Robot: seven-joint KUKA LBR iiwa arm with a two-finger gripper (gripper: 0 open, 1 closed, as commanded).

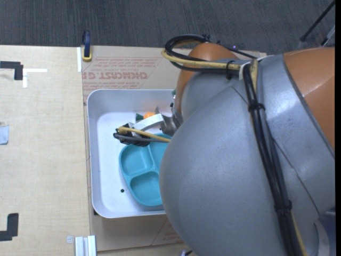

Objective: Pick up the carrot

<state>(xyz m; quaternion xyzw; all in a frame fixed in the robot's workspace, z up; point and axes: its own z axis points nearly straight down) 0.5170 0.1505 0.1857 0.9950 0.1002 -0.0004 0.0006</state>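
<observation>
Carrot (149, 114) is seen partly hidden near the white bin's (100, 159) far edge, beside the gripper (166, 122), whose opening cannot be told. Teal divided plate (139, 167) is noted toward the near edge.

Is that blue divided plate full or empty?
Empty where it shows: the blue plate has bare visible compartments, nothing lying in them. The robot arm covers its right side, so there I cannot tell.

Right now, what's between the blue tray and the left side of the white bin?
Only bare floor of the bin, plus a tiny dark speck, in the overhead camera view.
</observation>
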